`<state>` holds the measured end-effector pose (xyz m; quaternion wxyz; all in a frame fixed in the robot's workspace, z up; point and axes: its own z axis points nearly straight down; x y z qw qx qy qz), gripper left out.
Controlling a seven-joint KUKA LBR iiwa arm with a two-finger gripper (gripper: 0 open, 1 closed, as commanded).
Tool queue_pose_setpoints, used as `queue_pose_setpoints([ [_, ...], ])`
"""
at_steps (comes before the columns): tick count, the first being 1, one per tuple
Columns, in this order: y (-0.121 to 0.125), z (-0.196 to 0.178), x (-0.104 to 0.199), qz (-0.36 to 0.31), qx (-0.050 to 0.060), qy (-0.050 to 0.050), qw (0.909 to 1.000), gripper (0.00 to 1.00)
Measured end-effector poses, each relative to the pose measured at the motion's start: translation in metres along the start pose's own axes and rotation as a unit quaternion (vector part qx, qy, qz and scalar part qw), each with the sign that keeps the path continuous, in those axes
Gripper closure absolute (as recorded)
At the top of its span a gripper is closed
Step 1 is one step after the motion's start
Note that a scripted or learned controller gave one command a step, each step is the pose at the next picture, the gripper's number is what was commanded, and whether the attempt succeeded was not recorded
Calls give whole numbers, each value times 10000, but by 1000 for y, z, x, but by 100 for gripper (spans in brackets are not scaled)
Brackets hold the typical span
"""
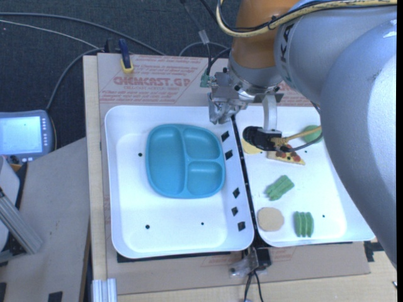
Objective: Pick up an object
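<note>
KUKA arm's two-finger claw [218,114] hangs over the far rim of the bench's two bins, directly above the line where they meet. From this slanted overhead angle it cannot be told whether the claw is spread or pressed together.

Just below it, a row of small black square markers [232,168] runs down the shared divider.

To the claw's left in the view, the shallow white left bin [126,187] carries one thing: a sky-blue plastic tray with three compartments [186,161], lying flat near the bin's middle.

On the other side, the shallow white right bin [324,190] holds the loose things on offer for picking. A pale yellow flat wedge dotted with red [288,156] lies nearest the claw, with a long yellow-green curved piece [310,133] just beyond it toward the arm. A ridged green chunk [279,187] sits around the middle of the bin. At the near rim, a round tan disc [271,219] lies just beside a green ribbed pod-shaped piece [303,224]. All five rest on the bin floor, apart from the claw.

Both bins sit on a pale board with red lettering [151,80], which has a blue-and-yellow clamp [126,56] at its far left corner. A small grey-framed screen [22,134] stands off the bench to the left, and dark cables [63,24] trail across the dark floor behind.
</note>
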<state>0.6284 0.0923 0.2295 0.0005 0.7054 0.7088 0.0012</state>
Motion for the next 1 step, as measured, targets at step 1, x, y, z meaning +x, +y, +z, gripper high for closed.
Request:
queue_pose_setpoints([
  [1,-1,-1,-3,15,7,-4,10000,0],
])
